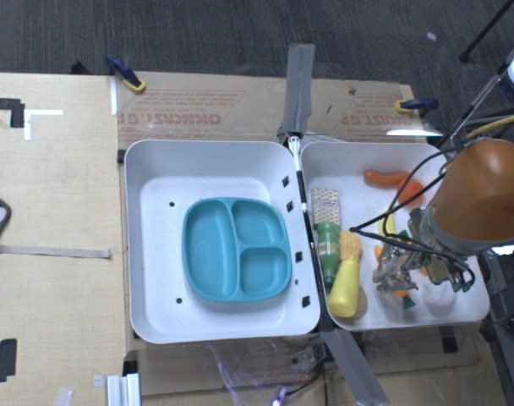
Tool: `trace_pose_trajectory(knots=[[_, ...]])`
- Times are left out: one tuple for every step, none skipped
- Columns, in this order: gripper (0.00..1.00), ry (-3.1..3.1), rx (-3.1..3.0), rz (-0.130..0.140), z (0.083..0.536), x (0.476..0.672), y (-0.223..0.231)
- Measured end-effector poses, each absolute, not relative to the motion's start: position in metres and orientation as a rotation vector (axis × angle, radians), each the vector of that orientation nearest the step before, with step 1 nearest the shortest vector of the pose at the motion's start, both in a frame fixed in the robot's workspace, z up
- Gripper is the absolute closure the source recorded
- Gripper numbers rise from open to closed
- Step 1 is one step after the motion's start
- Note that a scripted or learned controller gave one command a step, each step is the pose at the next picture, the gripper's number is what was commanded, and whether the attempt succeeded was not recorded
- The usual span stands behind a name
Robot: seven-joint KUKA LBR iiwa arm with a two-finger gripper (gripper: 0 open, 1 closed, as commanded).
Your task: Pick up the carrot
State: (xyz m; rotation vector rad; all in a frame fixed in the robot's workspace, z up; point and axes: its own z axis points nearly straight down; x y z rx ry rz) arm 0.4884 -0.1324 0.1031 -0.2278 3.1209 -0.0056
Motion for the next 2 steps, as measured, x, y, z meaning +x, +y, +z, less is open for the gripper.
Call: trace_pose_trajectory(knots=[[1.00, 3.114, -0.231, -0.009, 0.1131, 0.4912, -0.1322], [0.00, 3.114, -0.231, -0.009, 0.1131, 0.4912, -0.1322]])
